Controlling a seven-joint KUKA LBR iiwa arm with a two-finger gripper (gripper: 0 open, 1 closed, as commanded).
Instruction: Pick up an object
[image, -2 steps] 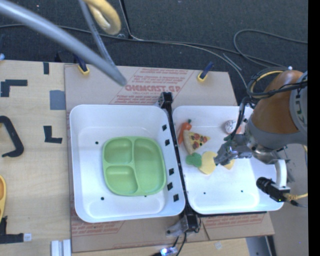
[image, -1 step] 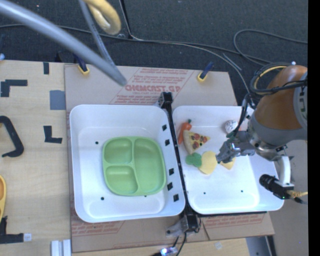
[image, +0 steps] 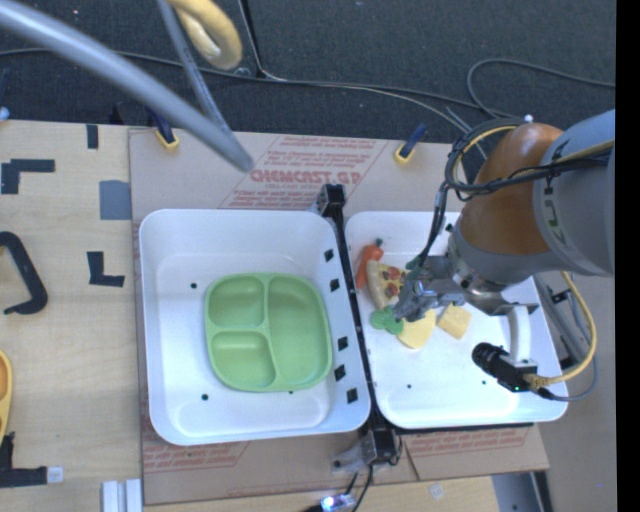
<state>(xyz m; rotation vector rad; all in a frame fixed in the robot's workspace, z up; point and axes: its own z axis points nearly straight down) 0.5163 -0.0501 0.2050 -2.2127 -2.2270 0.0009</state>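
In the right bin (image: 450, 400) lies a small heap of toy food: a pizza slice (image: 382, 283), an orange carrot (image: 373, 251), a green leafy piece (image: 386, 319), a pale yellow wedge (image: 416, 331) and a yellow cheese block (image: 454, 321). My gripper (image: 417, 297) hangs low over the heap, right above the green piece and the pizza slice. The grey and orange arm (image: 520, 205) reaches in from the right and covers the bin's upper right part.
The left bin (image: 170, 240) holds a green divided plate (image: 268, 331). A black divider with clips (image: 345, 300) runs between the bins. Cables (image: 515, 370) trail across the right bin's right side. Both bins rest on brown cardboard (image: 300, 165).
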